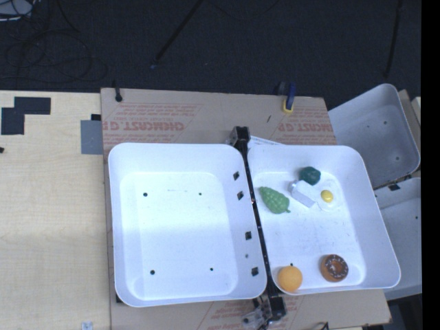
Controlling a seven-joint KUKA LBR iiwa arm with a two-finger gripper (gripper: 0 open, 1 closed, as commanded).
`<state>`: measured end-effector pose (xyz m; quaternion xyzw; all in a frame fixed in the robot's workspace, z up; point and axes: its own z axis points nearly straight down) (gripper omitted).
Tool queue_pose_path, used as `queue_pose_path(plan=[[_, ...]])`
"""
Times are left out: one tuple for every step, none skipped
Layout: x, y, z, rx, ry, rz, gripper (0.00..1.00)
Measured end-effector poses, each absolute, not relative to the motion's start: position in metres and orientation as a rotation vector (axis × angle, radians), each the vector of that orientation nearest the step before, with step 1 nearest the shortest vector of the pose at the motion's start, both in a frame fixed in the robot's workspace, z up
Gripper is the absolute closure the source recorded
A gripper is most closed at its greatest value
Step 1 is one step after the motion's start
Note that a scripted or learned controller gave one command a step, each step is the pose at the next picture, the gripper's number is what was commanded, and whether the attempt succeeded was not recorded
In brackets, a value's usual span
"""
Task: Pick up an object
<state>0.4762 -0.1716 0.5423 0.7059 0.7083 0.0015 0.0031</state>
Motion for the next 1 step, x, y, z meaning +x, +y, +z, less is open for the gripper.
queue_pose_path(plan=[[0.4769, -0.1719, 0.5475, 2.217, 2.228, -0.005, 1.00]])
